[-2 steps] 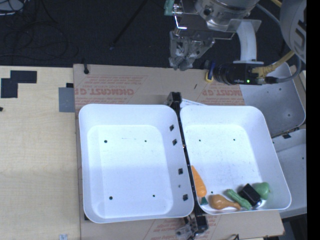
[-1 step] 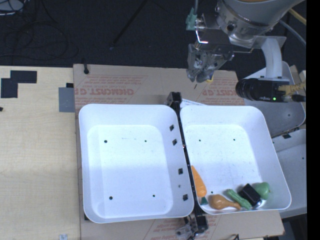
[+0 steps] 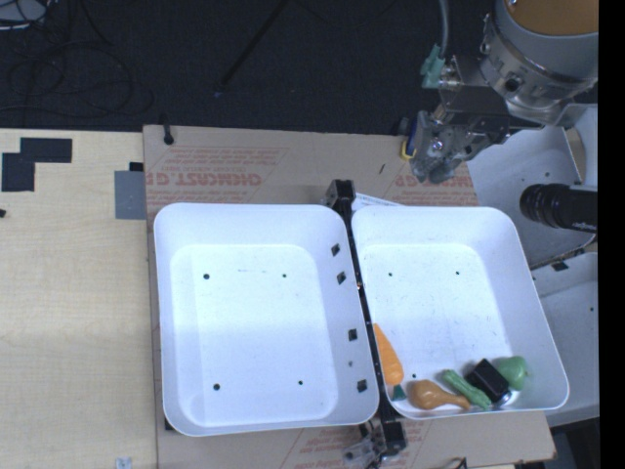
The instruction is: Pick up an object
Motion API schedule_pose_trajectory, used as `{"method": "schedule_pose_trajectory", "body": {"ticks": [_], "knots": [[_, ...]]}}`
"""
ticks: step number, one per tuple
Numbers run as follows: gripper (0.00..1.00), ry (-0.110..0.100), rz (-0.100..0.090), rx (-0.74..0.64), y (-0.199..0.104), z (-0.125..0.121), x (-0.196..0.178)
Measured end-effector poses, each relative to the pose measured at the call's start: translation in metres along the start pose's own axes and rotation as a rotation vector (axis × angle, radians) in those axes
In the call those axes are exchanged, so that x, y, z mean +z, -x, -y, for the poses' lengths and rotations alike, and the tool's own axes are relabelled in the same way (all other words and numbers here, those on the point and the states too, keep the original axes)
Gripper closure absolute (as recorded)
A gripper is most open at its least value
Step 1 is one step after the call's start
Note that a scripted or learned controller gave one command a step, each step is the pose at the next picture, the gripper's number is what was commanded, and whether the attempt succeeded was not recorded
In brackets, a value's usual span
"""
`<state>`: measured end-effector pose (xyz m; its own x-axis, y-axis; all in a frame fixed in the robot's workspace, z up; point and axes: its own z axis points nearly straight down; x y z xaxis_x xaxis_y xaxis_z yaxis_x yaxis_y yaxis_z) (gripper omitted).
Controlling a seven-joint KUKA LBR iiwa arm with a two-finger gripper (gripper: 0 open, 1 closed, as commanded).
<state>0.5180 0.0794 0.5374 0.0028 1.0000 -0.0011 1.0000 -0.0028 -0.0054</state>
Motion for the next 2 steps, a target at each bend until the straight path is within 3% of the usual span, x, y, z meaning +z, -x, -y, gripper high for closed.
{"method": "schedule_pose_trajectory", "body": {"ticks": [2], "knots": [[1.0, 0.002, 0.0, 0.001, 0.081, 0.043, 0.0]]}}
